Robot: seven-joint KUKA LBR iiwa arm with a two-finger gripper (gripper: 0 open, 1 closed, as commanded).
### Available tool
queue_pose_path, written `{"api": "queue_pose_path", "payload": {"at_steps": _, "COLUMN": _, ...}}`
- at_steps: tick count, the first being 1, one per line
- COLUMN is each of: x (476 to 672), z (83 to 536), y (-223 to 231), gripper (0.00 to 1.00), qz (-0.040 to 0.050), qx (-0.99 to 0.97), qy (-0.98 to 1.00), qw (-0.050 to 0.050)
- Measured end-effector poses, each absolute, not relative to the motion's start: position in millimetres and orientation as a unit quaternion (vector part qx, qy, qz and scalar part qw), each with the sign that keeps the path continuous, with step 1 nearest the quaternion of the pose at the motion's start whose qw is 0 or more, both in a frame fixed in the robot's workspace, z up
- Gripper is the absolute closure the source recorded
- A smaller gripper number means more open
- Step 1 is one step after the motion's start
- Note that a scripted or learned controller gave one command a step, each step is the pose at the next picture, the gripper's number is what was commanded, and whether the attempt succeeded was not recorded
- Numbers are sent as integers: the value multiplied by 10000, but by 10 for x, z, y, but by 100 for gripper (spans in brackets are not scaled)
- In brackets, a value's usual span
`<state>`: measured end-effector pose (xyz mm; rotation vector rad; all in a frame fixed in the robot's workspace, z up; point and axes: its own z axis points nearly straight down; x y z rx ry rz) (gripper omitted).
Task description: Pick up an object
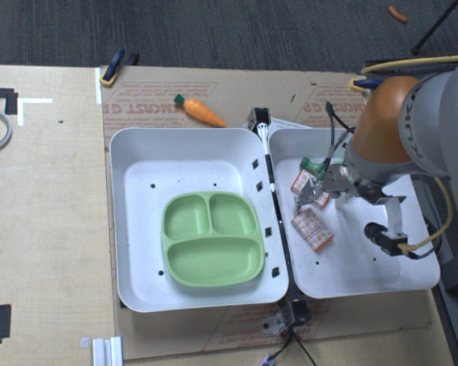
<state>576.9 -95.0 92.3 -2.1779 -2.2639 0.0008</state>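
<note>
In the right bin (366,273) lie a red-and-white packet (312,229), a second similar packet (301,181) and a small green item (313,165). My gripper (315,192) hangs low over the bin's left part, between the two packets and just below the green item. The grey arm with its orange band (389,120) reaches in from the right and covers the bin's upper right. Whether anything is in the gripper cannot be made out.
The left bin (137,166) holds a green divided plate (212,239). A toy carrot (201,110) lies on the cardboard behind the bins. A black clamp (258,117) sits at the top of the wall between the bins, and a blue clip (113,65) at the cardboard's far left corner.
</note>
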Motion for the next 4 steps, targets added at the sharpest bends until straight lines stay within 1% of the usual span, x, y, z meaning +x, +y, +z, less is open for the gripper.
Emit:
{"api": "queue_pose_path", "payload": {"at_steps": 1, "x": 5776, "z": 1022, "y": -954, "gripper": 100, "qz": -1, "qx": -6942, "qy": -7198, "qw": -6}}
{"api": "queue_pose_path", "payload": {"at_steps": 2, "x": 5776, "z": 1022, "y": -953, "gripper": 0, "qz": 0, "qx": -6940, "qy": -7200, "qw": -4}}
{"api": "queue_pose_path", "payload": {"at_steps": 3, "x": 5092, "z": 1921, "y": -297, "gripper": 0, "qz": 3, "qx": -7598, "qy": -6501, "qw": 3}}
{"api": "queue_pose_path", "payload": {"at_steps": 4, "x": 4781, "z": 1921, "y": -105, "gripper": 0, "qz": 1, "qx": -6522, "qy": -7581, "qw": 2}}
